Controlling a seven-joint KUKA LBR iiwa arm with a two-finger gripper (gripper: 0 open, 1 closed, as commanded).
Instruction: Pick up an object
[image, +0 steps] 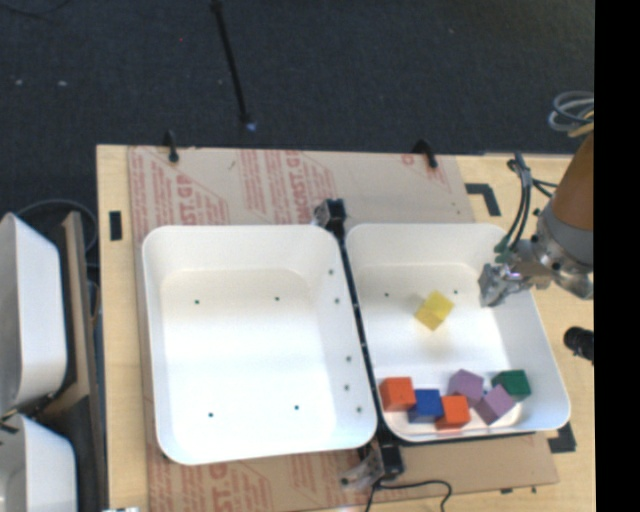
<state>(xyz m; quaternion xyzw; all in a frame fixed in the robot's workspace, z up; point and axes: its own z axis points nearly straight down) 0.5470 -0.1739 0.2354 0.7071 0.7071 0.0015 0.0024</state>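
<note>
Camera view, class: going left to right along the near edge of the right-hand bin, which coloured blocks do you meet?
Orange block → blue block → second orange block → green block. The two purple blocks overlap in that span, so I leave them out.

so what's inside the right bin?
Right bin holds a yellow block alone mid-floor, and a near-edge cluster: orange, blue, a second orange, two purple, green. Whatever lies beneath the cluster is covered.

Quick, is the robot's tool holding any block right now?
Tool: over the right bin's far right side, no block seen in it; open or closed cannot be told.
</note>
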